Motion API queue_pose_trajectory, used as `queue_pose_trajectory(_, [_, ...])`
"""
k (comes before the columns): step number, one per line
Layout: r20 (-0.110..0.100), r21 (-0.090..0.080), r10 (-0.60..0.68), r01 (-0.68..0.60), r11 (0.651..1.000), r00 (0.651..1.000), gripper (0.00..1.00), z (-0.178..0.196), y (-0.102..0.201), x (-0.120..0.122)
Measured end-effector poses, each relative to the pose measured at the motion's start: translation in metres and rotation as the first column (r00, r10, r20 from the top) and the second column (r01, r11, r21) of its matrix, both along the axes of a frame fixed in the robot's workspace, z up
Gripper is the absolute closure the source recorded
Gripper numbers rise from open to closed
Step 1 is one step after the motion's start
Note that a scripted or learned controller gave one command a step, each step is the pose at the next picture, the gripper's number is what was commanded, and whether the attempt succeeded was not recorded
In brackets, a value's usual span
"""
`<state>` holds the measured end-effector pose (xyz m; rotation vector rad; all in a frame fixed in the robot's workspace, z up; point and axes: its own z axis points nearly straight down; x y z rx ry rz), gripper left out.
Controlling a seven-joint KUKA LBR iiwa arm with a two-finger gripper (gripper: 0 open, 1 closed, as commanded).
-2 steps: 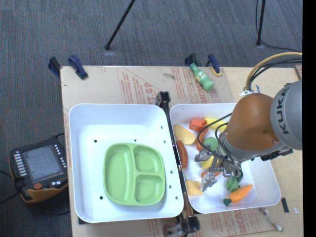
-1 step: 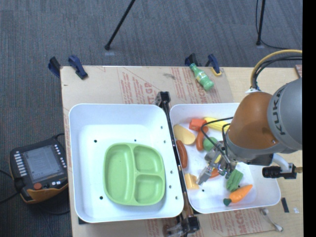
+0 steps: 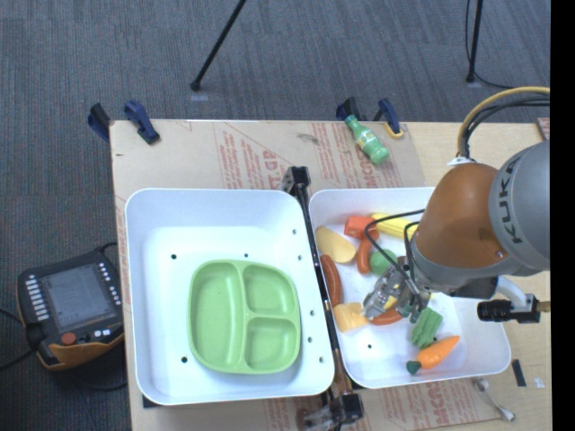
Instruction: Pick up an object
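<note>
The bench [image 3: 225, 146] is lying under everything, brown and flat, with blue clamps along its far edge. Two white bins are sitting on it side by side. The left bin [image 3: 162, 232] is holding a big light-green plate [image 3: 243, 316] with three sections. The right bin [image 3: 476, 353] is holding a heap of toy food.

The arm [image 3: 481, 223] is reaching in from the right, grey with a fat orange band, and it is hanging over the right bin. Its gripper [image 3: 396, 296] is pointing down into the toy food, near the middle of that bin. Whether it is wide, narrow or holding something cannot be told from here, because the metal parts are blurring into the toys below.

The toys are lying close around the gripper. A red sausage [image 3: 331, 279] is lying long and thin by the bin's left wall, running from far to near. A pale yellow piece [image 3: 335, 243] is touching its far end. A yellow cheese wedge [image 3: 349, 316] is sitting just left of the gripper. A green piece [image 3: 425, 327] is sitting just right of it. An orange carrot [image 3: 437, 352] is lying near the front, with its green end pointing left.

A small green bottle [image 3: 368, 141] is lying on the bench behind the bins.
</note>
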<state>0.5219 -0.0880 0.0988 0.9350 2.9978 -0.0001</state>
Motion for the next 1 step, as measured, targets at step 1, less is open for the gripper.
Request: queue_pose_trajectory(1, [0.0, 0.001, 0.36, -0.36, 0.933, 0.933, 1.0, 0.1057, 0.0383, -0.0206])
